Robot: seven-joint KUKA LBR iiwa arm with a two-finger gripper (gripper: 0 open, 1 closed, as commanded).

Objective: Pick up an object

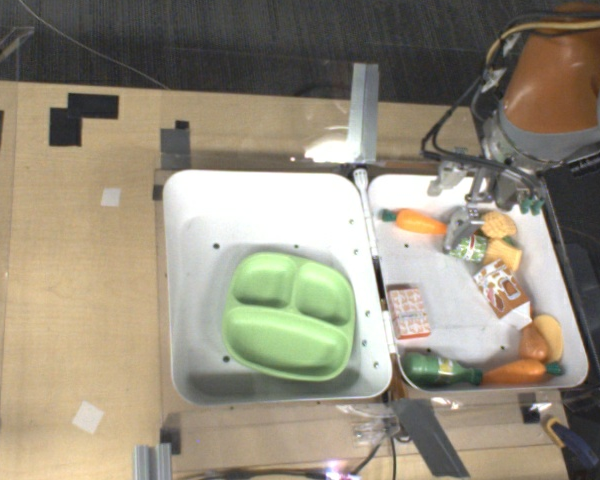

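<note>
Gripper is hovering low in the right bin, right over a small green-and-white packet beside the carrot. Fingers are probably straddling it, but I can't tell. Green divided plate is sitting in the left bin.

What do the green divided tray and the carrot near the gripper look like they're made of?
Green tray: looks like moulded plastic, smooth with a soft sheen on its three compartments. Carrot: probably toy plastic, uniform orange with a green tip and a slight gloss; the view is too coarse to rule out rubber.
</note>
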